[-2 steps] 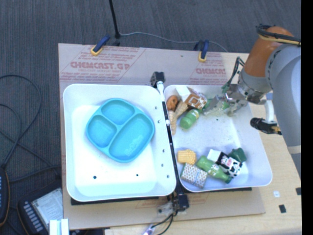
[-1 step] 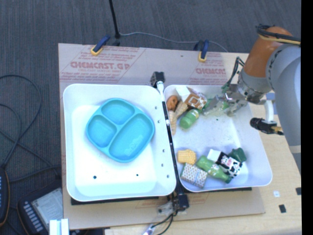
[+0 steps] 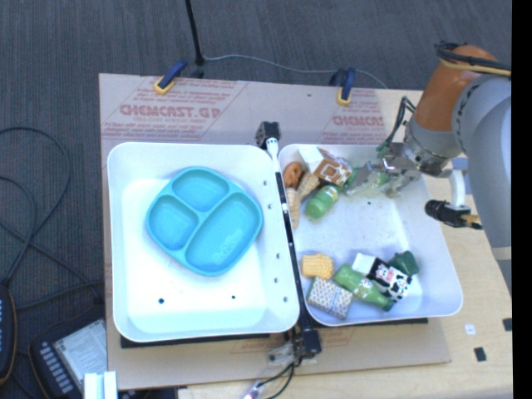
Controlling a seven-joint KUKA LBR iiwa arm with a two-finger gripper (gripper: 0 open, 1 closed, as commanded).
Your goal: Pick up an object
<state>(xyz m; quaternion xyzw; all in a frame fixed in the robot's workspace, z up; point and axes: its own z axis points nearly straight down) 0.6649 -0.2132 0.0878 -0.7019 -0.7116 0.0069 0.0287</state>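
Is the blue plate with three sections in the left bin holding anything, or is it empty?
Empty. The blue plate lies flat in the left bin, and all three sections show only bare blue surface.

Arm (image 3: 486, 140) cut by right edge

This looks like a robotics lab or test bench rather than a home. A brown protective sheet printed with red lettering (image 3: 170, 111) covers the bench, held down by two yellow-and-blue spring clamps (image 3: 170, 76) — a makeshift rig. Two shallow white plastic bins (image 3: 125, 248) sit side by side on it, black cables (image 3: 33, 214) trail over dark grey carpet (image 3: 83, 23), and a thin black stand pole (image 3: 191, 15) rises behind — lab fittings, not furniture.
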